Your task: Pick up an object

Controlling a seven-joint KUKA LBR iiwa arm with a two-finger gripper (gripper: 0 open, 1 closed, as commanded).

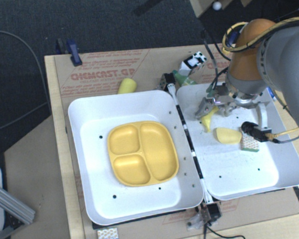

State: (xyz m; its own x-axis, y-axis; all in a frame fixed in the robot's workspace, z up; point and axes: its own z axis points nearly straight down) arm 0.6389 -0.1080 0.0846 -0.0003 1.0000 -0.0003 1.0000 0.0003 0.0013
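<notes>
Two white bins (90, 164) sit below me. My pincer (207, 110) hangs low in the right one, its state hidden from me. One yellow piece (207, 121) lies just beneath it, another (228, 134) nearby. Closing off-centre could nudge it away.

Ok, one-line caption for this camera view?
KUKA arm's end effector lowered over small yellow objects in the right bin; yellow divided plate in the left bin.

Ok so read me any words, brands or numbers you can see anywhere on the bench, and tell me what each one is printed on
"CHEMCAST GP", or close to it, in red block letters on the brown board behind the left bin; the last letters are partly blurred.
A line of smaller red print above that on the same board: too small to read.
</notes>
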